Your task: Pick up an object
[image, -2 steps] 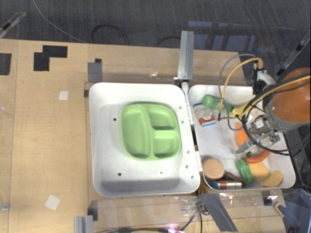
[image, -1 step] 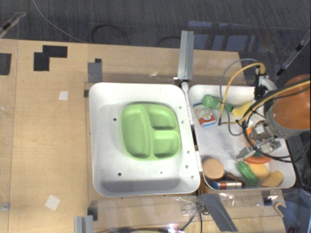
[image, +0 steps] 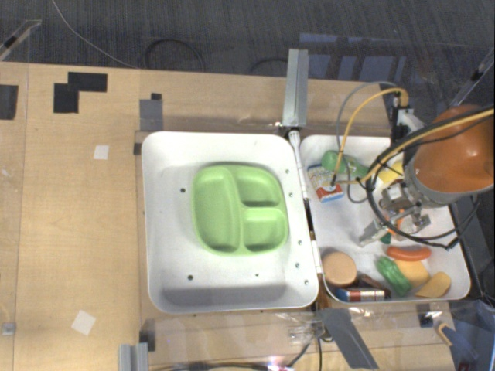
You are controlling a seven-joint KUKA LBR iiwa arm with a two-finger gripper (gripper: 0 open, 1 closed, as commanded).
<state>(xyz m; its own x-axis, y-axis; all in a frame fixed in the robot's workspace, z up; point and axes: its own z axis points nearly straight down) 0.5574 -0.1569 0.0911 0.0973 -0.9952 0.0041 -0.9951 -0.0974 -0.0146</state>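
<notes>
**Gripper low over the right bin, toys scattered beneath it**

The wooden bench (image: 69, 230) is seen spreading far to the left of the gripper. On it, two white bins are set side by side: the left bin (image: 166, 230), well away to the gripper's left, and the right bin (image: 340, 215), over which the arm (image: 456, 157) — grey, with its orange band uppermost — is stretched in from the right. A green divided plate (image: 236, 207) is laid in the middle of the left bin.

The gripper (image: 396, 216) is held low above the right bin's floor, among black and yellow cables; whether its fingers are apart or together cannot be told, and nothing can be made out between them.

The objects to be picked are spread round it. Up and to the left, a green toy (image: 334, 161) and a small white carton with red and blue print (image: 326, 185) are found. Just below the gripper a red sausage-like piece (image: 408, 252) is laid — with a yellow-orange piece (image: 421, 277) beyond it, near the bin's lower right corner. Below and slightly left, a green vegetable (image: 393, 275) is seen; further left, a round tan disc (image: 339, 268) and a dark marker-like stick (image: 363, 293) are placed along the lower rim.
</notes>
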